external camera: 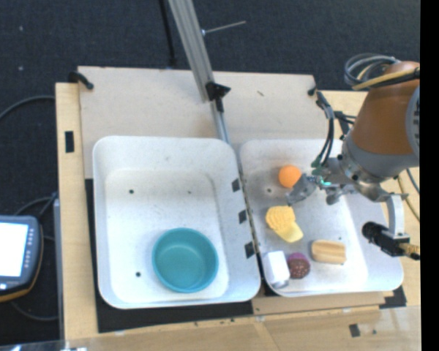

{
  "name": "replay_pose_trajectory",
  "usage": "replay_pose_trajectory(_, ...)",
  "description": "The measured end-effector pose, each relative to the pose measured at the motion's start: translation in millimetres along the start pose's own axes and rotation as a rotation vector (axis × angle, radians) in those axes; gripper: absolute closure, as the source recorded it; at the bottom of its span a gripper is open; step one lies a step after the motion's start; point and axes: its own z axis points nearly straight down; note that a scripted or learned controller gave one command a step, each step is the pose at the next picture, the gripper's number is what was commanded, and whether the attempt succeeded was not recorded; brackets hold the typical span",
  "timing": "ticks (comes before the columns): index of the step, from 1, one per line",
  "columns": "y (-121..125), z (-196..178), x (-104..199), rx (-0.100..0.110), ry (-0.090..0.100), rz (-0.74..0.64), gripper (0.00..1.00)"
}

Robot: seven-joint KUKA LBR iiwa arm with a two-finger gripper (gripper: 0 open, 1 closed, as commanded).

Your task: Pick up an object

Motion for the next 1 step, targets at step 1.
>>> replay_pose_trajectory(1,-0.7,63.5,-2.1,0.007,-0.001,0.001,0.00)
